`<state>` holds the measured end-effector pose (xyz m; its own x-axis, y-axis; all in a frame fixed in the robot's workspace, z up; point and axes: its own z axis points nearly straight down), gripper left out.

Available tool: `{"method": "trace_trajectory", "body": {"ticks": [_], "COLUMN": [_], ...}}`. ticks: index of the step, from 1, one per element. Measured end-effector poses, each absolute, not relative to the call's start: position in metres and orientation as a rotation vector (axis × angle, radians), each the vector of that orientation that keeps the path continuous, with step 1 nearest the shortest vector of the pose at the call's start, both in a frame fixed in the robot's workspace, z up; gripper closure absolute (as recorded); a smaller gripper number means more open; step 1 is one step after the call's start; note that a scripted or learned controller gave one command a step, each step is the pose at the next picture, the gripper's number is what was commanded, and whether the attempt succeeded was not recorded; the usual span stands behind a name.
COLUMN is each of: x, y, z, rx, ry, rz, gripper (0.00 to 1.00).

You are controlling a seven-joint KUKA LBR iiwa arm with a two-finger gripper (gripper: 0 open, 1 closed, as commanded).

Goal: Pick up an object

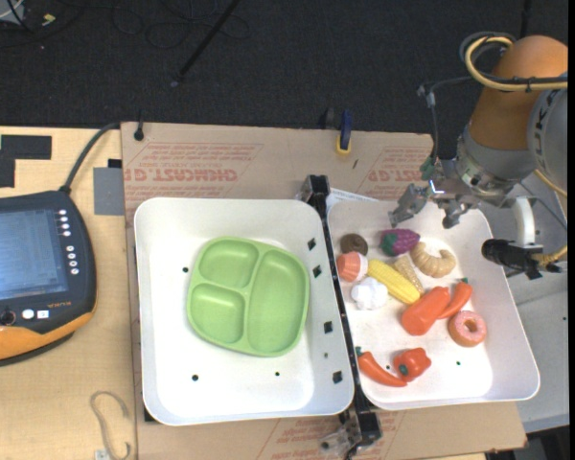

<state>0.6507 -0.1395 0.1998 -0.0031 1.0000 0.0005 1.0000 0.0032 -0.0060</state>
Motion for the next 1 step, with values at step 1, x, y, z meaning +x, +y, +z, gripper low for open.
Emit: {"method": "trace_trajectory", "body": {"ticks": [1], "x": [0.6414], "y": [-0.1372], "z": [0.1393], "rx": [-2.213], "ry": [-2.219], "rz": [0.008], "gripper": [0.00]}}
